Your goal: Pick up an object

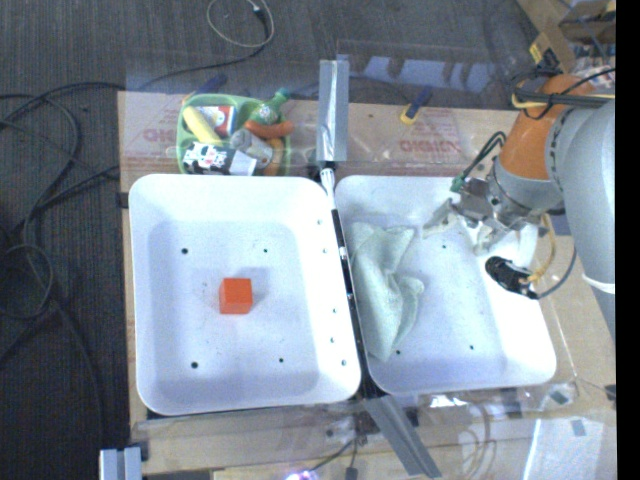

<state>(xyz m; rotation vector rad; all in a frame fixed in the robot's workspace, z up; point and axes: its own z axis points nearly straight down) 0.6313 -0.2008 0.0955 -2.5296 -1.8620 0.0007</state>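
Two bins (150,268): orange cube (236,295) left, cloth (388,283) right

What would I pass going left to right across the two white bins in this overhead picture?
Left bin → orange block → right bin → pale crumpled cloth → gripper on the grey and orange arm.

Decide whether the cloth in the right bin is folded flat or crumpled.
Crumpled: the pale green cloth lies bunched in uneven ridges along the right bin's left side.
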